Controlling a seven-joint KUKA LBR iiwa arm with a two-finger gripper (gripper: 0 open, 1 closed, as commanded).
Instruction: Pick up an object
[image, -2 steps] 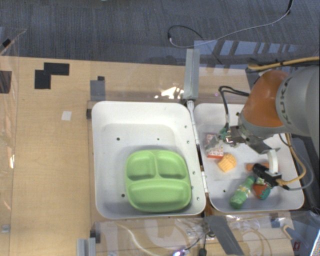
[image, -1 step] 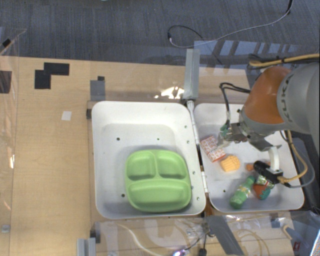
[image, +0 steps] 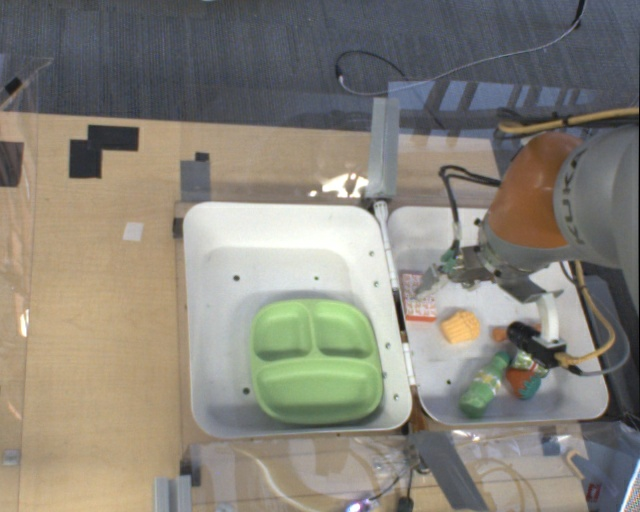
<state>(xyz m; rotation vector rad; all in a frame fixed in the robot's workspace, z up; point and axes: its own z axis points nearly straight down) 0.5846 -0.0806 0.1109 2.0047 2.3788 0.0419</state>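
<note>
Gripper (image: 432, 281) hovering at 10 o'clock of yellow ridged corn-like toy (image: 460, 326) in right white bin (image: 590, 400); you are probably lining up pick; grip state: cannot tell.

Green divided plate (image: 317, 361) in left bin (image: 215, 240).

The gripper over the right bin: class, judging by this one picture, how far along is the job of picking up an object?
Done: the arm has brought the gripper over the right bin. In hand: nothing shows between its fingers. It sits by the small red and white packet. Left: the whole grasp and lift. The yellow corn piece and green bottle lie on the bin floor; the green tray sits in the left bin.
</note>
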